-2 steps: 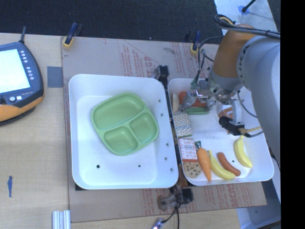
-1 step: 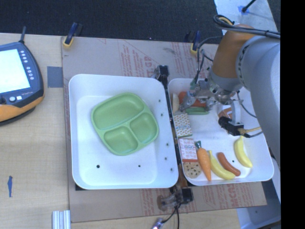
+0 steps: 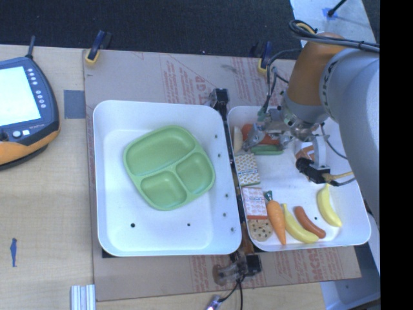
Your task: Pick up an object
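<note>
Smooth matt green plastic divided plate (image 3: 170, 167) in a glossy white plastic bin (image 3: 116, 231) on a pale wood-grain bench (image 3: 45, 237).

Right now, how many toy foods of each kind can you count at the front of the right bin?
Bananas: 2
Carrot: 1
Hot dog sausage: 1
Total: 4
More items sit under the arm, too hidden to count.

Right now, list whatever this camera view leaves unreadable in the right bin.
- Gripper: its fingers are too small and cluttered to tell open from shut.
- The green-and-red item beneath it: partly covered by the gripper, so its identity is unclear.
- The right bin: its far right corner sits behind the grey arm.
</note>
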`<state>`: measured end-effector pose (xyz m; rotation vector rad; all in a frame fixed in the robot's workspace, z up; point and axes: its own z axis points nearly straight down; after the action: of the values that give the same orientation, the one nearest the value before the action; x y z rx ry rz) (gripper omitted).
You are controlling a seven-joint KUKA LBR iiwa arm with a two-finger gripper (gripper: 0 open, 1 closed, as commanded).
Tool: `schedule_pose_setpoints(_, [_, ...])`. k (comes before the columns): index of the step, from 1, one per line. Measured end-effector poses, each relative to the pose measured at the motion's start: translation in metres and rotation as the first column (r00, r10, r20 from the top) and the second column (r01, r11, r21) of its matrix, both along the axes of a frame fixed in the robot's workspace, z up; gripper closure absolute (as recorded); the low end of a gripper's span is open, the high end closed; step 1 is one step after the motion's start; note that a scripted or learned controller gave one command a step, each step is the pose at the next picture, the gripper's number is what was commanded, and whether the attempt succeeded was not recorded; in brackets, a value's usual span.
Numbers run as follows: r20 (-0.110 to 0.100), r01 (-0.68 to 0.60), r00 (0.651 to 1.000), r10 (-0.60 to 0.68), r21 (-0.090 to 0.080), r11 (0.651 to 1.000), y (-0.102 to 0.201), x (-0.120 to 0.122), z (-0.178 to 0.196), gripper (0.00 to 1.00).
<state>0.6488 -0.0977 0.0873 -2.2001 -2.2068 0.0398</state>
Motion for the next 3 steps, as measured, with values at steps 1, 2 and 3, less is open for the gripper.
schedule_pose_setpoints(1, [0.000,0.000,1.000,0.000,0.000,1.000,0.0000,0.0000,0.0002,0.00])
schedule_pose_setpoints(2, [0.000,0.000,1.000,0.000,0.002,1.000,-0.0012,0.0002,-0.0002,0.00])
schedule_pose_setpoints(3, [0.000,0.001,1.000,-0.001,0.001,1.000,-0.0003,0.0001,0.0000,0.00])
